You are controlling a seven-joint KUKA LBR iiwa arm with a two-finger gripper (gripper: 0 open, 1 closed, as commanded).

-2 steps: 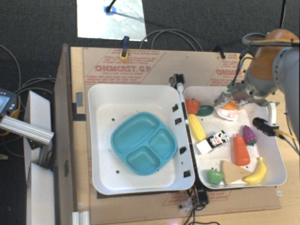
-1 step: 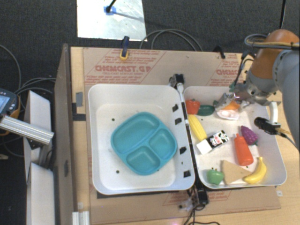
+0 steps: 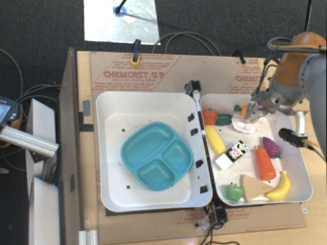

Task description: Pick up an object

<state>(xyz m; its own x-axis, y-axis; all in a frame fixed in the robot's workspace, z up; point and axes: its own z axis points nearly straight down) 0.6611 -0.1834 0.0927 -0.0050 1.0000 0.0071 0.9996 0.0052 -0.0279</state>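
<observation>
Where the grey arm (image 3: 306, 68) reaches in from the right, its gripper (image 3: 254, 109) hangs low over the far edge of the right bin (image 3: 300, 173). It is just above a pale pink-and-white toy (image 3: 244, 126) and close beside a small orange piece (image 3: 240, 107). Whether the gripper is spread or pressed together cannot be told from this angle.

Near the far left corner of that bin lie a red toy vegetable (image 3: 209, 116) and, touching it, a dark green piece (image 3: 223, 120). A yellow corn cob (image 3: 215, 140) lies along the left edge. A white block (image 3: 224, 162) and a cow-patterned block (image 3: 236, 150) sit just beside the cob, toward the middle.

Purple grapes (image 3: 272, 147) rest near the right edge, next to an orange-red carrot-shaped toy (image 3: 264, 164). Along the near edge, from left to right, lie a green apple (image 3: 234, 192), a tan wedge (image 3: 255, 187) and a yellow banana (image 3: 280, 186), the banana reaching the near right corner.

A teal divided plate (image 3: 157, 155) lies flat at the middle of the left bin (image 3: 115, 188). Both bins stand side by side, their edges touching, on the brown tabletop (image 3: 153, 73).
</observation>
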